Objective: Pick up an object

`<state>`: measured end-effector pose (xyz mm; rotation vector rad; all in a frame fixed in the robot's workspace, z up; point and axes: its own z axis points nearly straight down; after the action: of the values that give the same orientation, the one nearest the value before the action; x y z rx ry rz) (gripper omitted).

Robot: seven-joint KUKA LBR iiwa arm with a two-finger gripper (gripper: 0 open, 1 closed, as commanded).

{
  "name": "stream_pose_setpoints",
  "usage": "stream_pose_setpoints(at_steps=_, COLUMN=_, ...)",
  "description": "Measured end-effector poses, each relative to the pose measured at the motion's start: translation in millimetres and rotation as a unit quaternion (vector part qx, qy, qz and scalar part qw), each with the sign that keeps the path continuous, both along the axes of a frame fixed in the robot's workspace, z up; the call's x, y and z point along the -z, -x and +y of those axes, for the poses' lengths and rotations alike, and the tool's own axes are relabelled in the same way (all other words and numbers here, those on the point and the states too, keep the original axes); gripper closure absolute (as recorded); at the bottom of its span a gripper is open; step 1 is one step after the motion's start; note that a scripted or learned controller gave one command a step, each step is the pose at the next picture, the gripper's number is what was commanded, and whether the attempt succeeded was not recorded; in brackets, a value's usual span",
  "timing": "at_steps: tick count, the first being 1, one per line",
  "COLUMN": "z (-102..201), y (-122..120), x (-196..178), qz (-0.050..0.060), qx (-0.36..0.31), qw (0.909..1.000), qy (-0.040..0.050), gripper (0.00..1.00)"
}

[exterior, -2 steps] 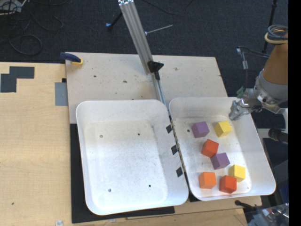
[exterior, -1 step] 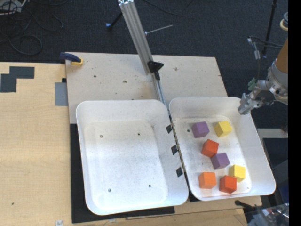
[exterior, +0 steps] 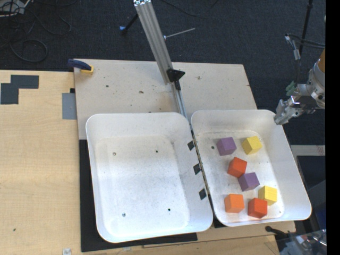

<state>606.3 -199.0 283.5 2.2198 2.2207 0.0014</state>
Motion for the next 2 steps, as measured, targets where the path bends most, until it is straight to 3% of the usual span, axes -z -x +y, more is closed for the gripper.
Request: stream_pose_setpoints(at_steps=2, z=106, y=-10, x=18, qz=0.003, qx=-0.002, qw=1.0, qy=-0.0017, gripper=1.0)
